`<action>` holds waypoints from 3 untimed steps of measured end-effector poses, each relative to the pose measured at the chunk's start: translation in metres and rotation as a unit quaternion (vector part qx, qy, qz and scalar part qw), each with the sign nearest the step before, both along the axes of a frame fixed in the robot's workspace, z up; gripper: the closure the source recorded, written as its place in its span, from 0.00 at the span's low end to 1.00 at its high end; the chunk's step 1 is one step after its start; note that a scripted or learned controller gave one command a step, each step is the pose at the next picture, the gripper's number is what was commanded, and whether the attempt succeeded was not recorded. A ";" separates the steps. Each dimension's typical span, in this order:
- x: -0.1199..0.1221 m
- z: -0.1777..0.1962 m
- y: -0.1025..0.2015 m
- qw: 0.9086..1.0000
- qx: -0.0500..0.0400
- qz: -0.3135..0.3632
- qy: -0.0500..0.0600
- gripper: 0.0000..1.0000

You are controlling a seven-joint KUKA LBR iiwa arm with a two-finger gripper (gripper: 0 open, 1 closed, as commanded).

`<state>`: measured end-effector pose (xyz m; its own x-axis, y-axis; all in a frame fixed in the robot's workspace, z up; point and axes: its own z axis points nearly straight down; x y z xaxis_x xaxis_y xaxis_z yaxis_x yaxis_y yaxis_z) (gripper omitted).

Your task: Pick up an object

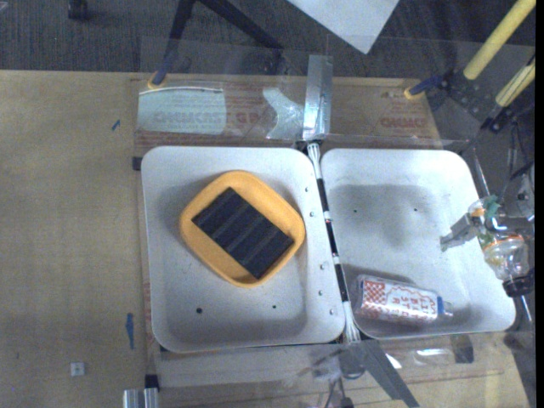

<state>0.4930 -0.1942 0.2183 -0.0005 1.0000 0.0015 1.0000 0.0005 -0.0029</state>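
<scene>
White plastic forms the 2 shallow bins on the bench: the left bin [161,313] and the right bin [399,177]. A yellow tray with a dark ribbed panel [242,228] lies tilted in the middle of the left bin. A red-and-white patterned tube [398,299] lies on its side near the front edge of the right bin, its cap end pointing right.

The gripper [463,230] is seen at the right side of the right bin, low over the floor, with the arm entering from the right. Whether anything is clamped cannot be told; the tips are small and blurred, so their spread is left unjudged.

The tube is judged the nearer candidate. It lies well apart from the gripper, toward the front of the bin and to the left of the tips, with bare bin floor between them.

Several failures are to be expected. A closure at the present spot would be made on air. The tube, being round and smooth, could be rolled away by an off-centre descent. Its nearness to the front wall could block 1 side of the grasp. The yellow tray is judged too wide for a plain pinch.
</scene>
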 end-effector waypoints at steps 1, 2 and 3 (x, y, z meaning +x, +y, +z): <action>-0.006 -0.124 0.049 0.999 -0.002 0.049 -0.003 0.00; -0.007 -0.115 0.047 0.999 -0.002 0.047 -0.004 1.00; 0.024 -0.034 0.113 0.995 -0.001 0.103 -0.001 1.00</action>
